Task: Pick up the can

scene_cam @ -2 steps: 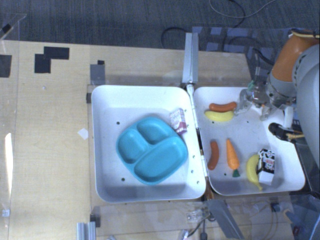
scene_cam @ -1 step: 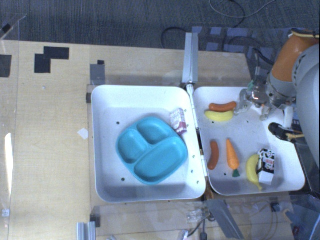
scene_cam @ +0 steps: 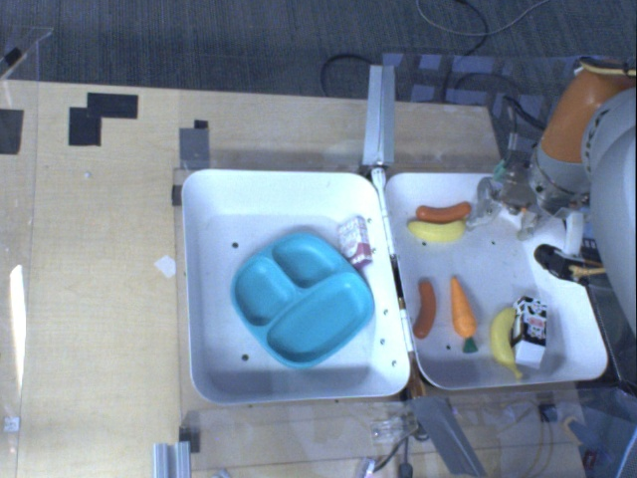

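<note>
- Bench of pale wood-grain board (scene_cam: 100, 297) spreads under everything, flat and matte, with black tape patches near its far left.
- Left shallow white plastic bin (scene_cam: 214, 366), square with rounded corners and a smooth glossy floor, sits beside the right shallow white plastic bin (scene_cam: 587, 361) of the same moulding; a grey metal rail runs up between them.
- Grey robot arm with a rounded orange band (scene_cam: 582, 113) reaches in over the right bin's far corner.
- Blue three-compartment plastic plate (scene_cam: 304, 299), smooth and round-edged, lies tilted in the middle of the left bin.
- Two-finger metal gripper (scene_cam: 503, 199) hangs over the right bin's far edge, just beside the toy hot dog; whether its fingers are apart or together I cannot tell.
- Crumpled silver-and-red can (scene_cam: 355, 240), dented and shiny, lies in the left bin against its right wall, touching the plate's far rim.
- Small black-and-white carton (scene_cam: 531, 329) stands beside a curved yellow banana (scene_cam: 503, 342).
- Tapered orange carrot (scene_cam: 463, 312) and a reddish sausage (scene_cam: 425, 309) lie side by side.
</note>
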Motion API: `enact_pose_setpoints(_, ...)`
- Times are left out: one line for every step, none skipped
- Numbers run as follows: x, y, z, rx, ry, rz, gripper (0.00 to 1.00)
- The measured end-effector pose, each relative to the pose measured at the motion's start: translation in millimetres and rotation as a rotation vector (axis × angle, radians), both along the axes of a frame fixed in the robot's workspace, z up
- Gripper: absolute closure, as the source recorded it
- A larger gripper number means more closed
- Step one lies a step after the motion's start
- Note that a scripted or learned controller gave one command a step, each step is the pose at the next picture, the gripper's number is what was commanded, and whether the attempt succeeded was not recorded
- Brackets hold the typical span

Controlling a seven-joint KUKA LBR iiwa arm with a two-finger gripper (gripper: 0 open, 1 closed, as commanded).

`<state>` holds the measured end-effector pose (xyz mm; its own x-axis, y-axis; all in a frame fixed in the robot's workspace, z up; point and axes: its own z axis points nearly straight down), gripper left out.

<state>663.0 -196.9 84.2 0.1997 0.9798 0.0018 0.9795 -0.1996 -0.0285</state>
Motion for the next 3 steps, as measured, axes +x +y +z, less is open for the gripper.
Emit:
enact_pose_setpoints(0,0,0,0.000,0.000,0.000,0.00)
enact_pose_setpoints(0,0,0,0.000,-0.001,0.000,0.00)
enact_pose_setpoints(2,-3,17,-0.006,-0.010,-0.042,0.00)
